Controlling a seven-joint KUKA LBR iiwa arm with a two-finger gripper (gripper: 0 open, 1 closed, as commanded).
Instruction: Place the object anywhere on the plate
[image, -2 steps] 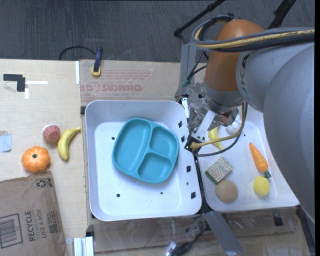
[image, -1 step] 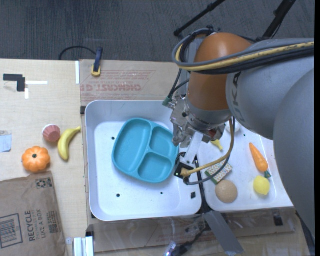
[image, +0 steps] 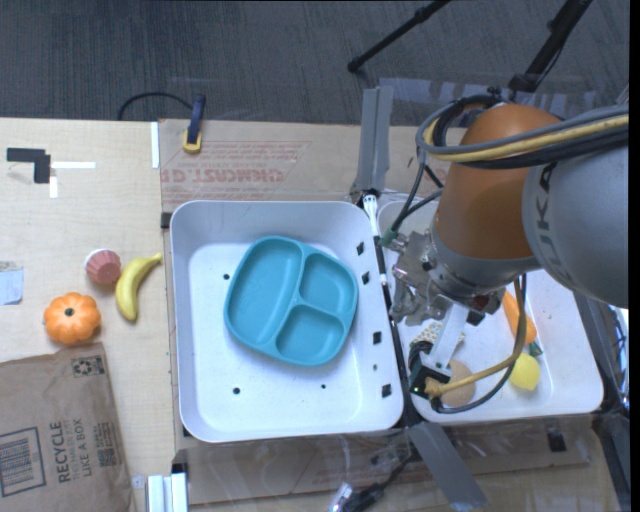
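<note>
Plate (image: 290, 300) looks small next to your arm (image: 540, 200), which comes in from the right and hangs over the right bin (image: 585, 395), hiding a good chunk of it. The left bin (image: 200, 400) sits right beside it, and that's where the teal three-section plate is: lying flat, roughly mid-bin, turned a bit askew. Out on the bench to the left you've got a brown paper bag (image: 60, 430) at the front corner. The gripper (image: 428, 318) is down over the right bin's left side, close to the wall between the bins. Honestly can't tell from this angle if it's open or closed. Smaller stuff: a pumpkin (image: 72, 318) and a banana (image: 133, 285) near each other on the bench, with a pink thing (image: 103, 266) just beside the banana. In the right bin, there's an orange carrot-ish piece (image: 515, 315), a lemon (image: 525, 372) just below it, and a tan lump (image: 458, 385) near the front wall.
</note>
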